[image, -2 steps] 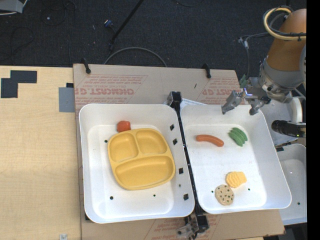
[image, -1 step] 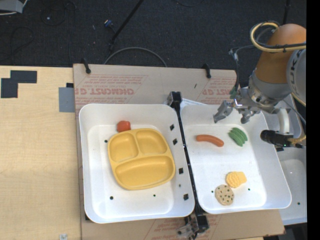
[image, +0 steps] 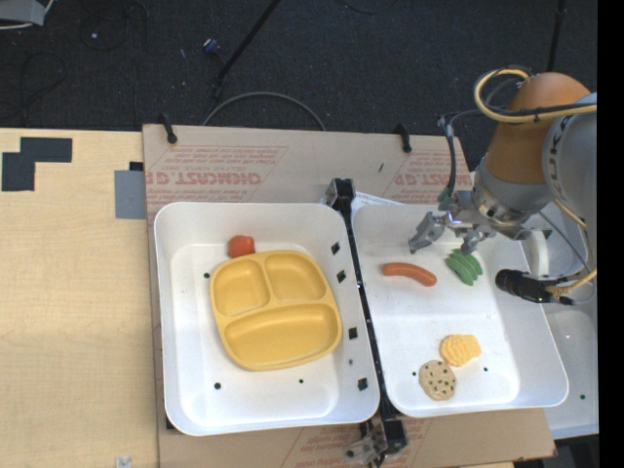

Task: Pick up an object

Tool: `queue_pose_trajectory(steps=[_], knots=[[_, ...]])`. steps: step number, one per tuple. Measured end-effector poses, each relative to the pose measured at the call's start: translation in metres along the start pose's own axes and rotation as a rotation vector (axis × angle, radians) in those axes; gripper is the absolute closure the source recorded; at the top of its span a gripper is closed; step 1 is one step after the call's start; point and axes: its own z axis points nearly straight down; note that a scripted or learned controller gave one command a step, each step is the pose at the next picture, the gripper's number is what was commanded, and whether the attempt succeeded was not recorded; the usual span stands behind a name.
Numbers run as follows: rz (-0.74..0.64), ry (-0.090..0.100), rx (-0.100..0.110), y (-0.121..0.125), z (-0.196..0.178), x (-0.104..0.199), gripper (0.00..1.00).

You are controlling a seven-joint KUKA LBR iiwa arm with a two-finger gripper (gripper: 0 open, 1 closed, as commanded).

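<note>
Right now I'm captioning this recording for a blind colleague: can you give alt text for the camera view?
The gripper hangs low over the right bin, beside a green toy vegetable and near a toy sausage. A waffle-like yellow piece and a cookie lie nearer the front. The left bin holds a yellow divided tray and a small red piece.

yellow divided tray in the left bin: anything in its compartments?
Empty. All three compartments of the yellow divided tray show bare yellow; the small red-orange item lies outside it, at its upper-left rim.

Tray [image: 276, 312] in left bin [image: 185, 359]
</note>
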Motion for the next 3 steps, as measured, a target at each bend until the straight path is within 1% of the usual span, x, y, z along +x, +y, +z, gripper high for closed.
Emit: queue_pose_trajectory(steps=[1, 2, 3], knots=[[0.001, 0.001, -0.017, 0.000, 0.054, -0.003, 0.00], [0.000, -0.002, -0.017, 0.000, 0.043, -0.004, 1.00], [-0.001, -0.002, -0.012, 0.000, -0.021, -0.008, 1.00]])
